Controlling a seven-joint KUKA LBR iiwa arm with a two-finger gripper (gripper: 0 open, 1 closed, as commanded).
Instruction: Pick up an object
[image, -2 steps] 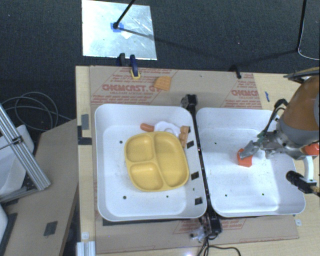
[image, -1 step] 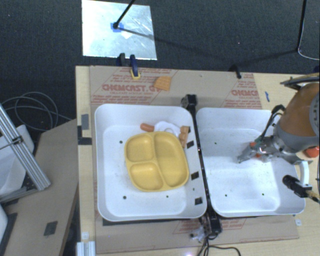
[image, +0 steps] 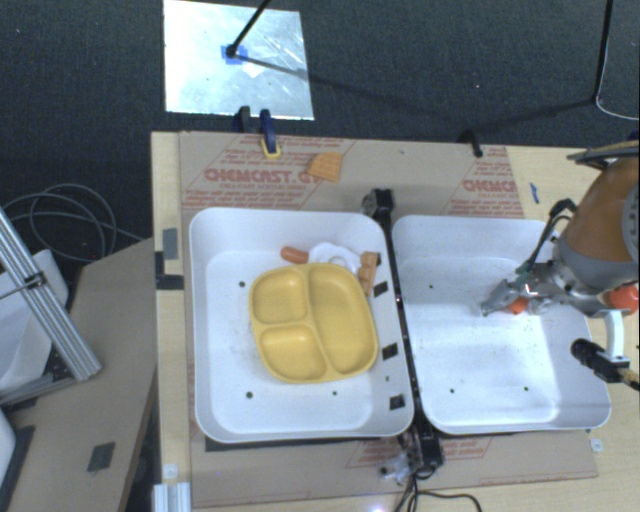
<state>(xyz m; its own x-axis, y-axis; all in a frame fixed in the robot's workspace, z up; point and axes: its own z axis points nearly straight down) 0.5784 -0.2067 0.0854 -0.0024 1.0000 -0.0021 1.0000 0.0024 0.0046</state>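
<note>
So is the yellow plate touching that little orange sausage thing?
Apart. The camera view shows white bin floor between the yellow plate and the orange sausage lying behind it.

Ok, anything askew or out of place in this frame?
Mildly. The yellow divided plate sits rotated in the left bin, with a small orange piece, a white item and a tan piece bunched behind it. The claw is over the right bin, away from them all. A tan scrap lies outside the bins.

Foil sheet (image: 240, 58) on the dark floor beyond the surface's far edge, blue tape (image: 233, 54) on it. Yellow-blue clamp (image: 268, 135) on the surface's far edge. Grey cable loops (image: 62, 215) and aluminium rail (image: 45, 305) off its left edge.
</note>
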